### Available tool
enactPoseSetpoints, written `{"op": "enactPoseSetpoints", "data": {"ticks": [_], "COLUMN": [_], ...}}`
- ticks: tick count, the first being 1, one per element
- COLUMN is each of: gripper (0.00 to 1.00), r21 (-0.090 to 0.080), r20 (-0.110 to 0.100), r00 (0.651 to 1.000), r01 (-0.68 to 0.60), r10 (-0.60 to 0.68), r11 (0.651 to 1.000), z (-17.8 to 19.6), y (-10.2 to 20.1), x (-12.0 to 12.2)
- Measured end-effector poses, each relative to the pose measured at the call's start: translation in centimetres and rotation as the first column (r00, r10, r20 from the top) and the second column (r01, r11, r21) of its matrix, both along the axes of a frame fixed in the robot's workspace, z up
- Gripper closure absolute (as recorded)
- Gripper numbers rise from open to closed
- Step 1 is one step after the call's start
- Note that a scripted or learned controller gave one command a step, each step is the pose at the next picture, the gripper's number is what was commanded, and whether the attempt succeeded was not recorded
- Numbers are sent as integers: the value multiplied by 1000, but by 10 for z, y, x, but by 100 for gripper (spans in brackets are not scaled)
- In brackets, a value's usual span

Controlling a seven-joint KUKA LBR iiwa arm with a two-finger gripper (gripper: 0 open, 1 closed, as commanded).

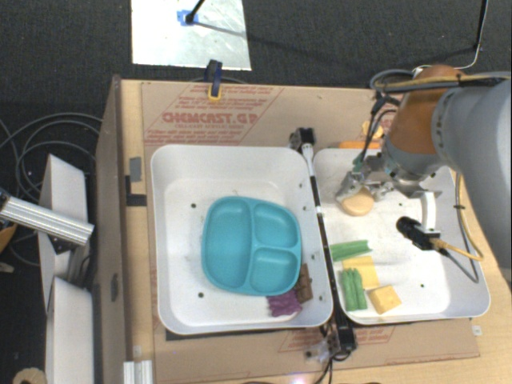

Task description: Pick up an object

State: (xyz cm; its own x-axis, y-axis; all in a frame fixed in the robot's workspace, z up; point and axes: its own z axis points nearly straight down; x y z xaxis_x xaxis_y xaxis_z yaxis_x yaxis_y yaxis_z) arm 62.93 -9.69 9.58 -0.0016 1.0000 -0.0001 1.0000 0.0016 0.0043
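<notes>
While the gripper point(370, 184) is hovering low in the right bin point(468, 294) near its left wall, the tan oval food piece point(358, 205) is lying just beside it, toward the front edge, long axis running left-right. Can't tell whether the gripper is open or closed.

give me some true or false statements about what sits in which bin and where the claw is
1. The teal plate lies in the view's left bin. True.
2. The purple item sits in one of the plate's compartments. False: it lies in the bin, just off the plate's lower edge.
3. The claw is over the right bin, close to the pale round item. True.
4. The green pieces lie in the left bin. False: they lie in the right bin, next to the yellow blocks.
</notes>
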Motion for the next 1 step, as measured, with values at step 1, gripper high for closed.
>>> {"op": "enactPoseSetpoints", "data": {"ticks": [1], "gripper": [100], "r21": [2], "r20": [2], "r00": [1000], "r01": [-9], "r10": [9], "r11": [1000], "z": [94], "y": [62], "x": [-21]}}
